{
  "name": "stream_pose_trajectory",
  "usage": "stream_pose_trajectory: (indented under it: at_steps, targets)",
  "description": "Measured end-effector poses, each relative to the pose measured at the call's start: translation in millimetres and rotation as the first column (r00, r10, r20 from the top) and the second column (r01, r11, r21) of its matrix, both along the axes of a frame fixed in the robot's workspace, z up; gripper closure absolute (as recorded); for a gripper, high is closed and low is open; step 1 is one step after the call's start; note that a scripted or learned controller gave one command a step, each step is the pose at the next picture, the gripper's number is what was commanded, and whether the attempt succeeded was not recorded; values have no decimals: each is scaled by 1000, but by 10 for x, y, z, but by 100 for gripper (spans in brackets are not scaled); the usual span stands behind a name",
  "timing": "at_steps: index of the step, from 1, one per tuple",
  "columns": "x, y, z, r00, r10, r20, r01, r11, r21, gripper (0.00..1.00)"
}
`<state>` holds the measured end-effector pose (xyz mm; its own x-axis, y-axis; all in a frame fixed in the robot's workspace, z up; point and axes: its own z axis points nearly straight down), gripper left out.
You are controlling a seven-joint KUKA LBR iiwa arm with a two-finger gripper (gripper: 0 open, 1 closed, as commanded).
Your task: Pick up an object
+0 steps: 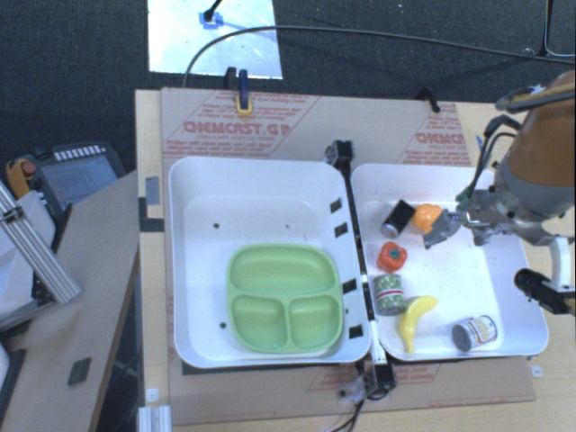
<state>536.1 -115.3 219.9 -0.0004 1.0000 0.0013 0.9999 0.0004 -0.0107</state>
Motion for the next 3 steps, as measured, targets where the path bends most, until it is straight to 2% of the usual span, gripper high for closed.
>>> stream_pose_trajectory:
  at_steps: [1,2,3]
  targets:
    - [26,2,60,1000,3,12,-3,1000,-2,0]
    - [83,-48,-391,1000,0,8,0,1000,-1,0]
    - [34,-97,-996,1000,0,7,0,1000,-1,0]
